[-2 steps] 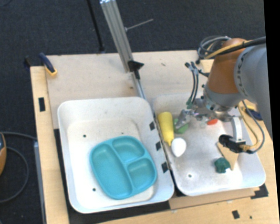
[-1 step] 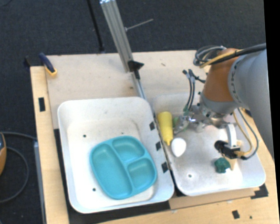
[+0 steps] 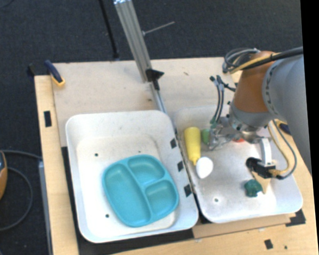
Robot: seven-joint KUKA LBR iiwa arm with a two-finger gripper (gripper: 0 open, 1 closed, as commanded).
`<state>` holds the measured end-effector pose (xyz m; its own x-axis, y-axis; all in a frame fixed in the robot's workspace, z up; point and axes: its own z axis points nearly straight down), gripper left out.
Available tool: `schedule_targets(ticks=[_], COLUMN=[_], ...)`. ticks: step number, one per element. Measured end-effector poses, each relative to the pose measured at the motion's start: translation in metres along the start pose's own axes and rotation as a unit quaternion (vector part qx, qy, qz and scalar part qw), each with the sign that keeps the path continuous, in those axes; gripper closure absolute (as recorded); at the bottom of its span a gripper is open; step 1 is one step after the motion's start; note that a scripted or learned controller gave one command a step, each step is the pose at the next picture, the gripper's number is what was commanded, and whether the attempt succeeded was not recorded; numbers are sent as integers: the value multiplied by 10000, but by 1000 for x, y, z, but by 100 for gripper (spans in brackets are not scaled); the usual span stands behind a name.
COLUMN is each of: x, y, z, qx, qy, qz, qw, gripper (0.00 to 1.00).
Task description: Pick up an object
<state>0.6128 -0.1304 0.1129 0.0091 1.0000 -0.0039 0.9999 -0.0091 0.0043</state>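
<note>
The gripper [image 3: 217,139] is low in the right bin [image 3: 284,200]; whether it is open or closed I cannot tell, the wrist hiding it. A green object [image 3: 206,135] touches its left, half hidden. Farther left lies a yellow bottle [image 3: 193,143], long axis crosswise to the reach, and a white egg-shaped object [image 3: 204,167] beneath.

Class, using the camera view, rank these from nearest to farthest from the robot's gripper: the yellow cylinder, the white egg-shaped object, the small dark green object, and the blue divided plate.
1. Yellow cylinder, in the right bin, just left of the gripper.
2. White egg-shaped object, below the cylinder.
3. Small dark green object, lower right.
4. Blue divided plate, in the left bin.
</note>
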Motion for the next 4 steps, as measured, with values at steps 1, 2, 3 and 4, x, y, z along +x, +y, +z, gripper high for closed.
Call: schedule_targets(ticks=[1,2,3,4], x=[-3,-5,56,104], y=[0,1,3,8], z=[-65,-91,-96,-112], qx=[-16,1,14,7], qy=[10,15,29,27], qz=[-21,-36,-84,-84], qw=[10000,10000,10000,10000], gripper=[100,100,100,100])
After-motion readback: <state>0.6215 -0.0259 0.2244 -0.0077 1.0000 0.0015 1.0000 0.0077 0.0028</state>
